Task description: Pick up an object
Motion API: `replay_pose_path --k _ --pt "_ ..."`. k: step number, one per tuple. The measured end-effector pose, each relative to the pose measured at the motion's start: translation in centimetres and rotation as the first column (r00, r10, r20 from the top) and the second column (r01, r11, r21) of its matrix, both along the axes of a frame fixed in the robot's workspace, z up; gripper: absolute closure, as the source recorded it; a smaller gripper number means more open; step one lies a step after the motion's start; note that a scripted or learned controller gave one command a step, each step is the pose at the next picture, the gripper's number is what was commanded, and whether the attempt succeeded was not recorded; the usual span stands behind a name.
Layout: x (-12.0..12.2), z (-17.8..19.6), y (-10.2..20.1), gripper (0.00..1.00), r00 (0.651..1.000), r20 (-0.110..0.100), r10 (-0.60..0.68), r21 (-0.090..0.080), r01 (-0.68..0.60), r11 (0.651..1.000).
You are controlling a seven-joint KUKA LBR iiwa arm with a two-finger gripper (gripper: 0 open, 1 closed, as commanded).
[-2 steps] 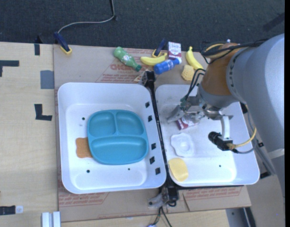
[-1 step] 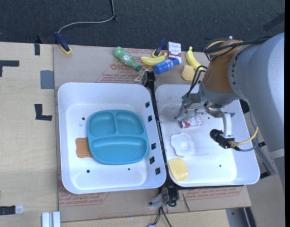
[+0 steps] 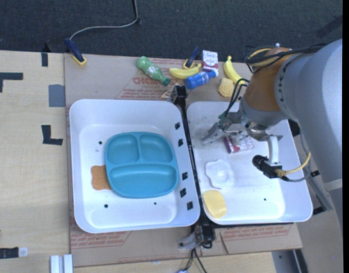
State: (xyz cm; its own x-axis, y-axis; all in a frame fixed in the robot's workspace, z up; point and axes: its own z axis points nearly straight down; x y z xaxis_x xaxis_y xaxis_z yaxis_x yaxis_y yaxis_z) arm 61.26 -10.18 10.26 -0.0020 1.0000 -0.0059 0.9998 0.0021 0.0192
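Observation:
My gripper is low in the right bin, near its back left part, with the fingers spread open and nothing between them. A small red and white carton lies on the bin floor just right of the fingertips, touching or nearly touching them. A white fried-egg toy lies in front of the gripper. A yellow rounded piece rests at the bin's front left corner.
The left bin holds a blue divided plate lying over an orange slice. Behind the bins lie a green bottle, two bananas, a blue bottle, a small carton and a yellow wedge.

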Motion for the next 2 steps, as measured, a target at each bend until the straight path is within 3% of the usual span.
replay_pose_path --k 2 --pt "5.8 -1.1 -7.6 0.0 1.0 -0.005 0.001 0.003 -0.001 1.0"
